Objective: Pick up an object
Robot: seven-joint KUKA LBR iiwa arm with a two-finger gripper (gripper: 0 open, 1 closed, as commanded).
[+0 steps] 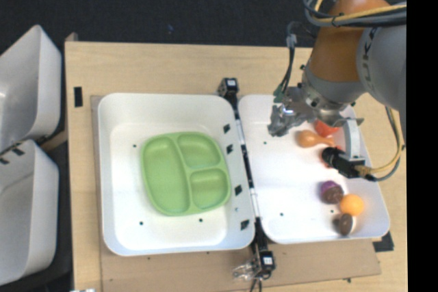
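My gripper (279, 121) hangs over the upper left part of the right bin (287, 215), with nothing visible between its fingers. Just to its right lies a small orange-tan object (307, 139), and a red-orange piece (324, 127) peeks out from under the wrist. Lower right in the same bin sit a purple-brown object (331, 191), an orange ball (352, 204) and a brown object (343, 223). The wrist hides part of the bin's upper right corner.
The left bin (116, 120) holds a green divided plate (185, 172). A black divider with clips (241, 154) runs between the bins. A black cable fitting (339, 161) from the arm hangs over the right bin. White containers (24, 92) stand off the bench's left.
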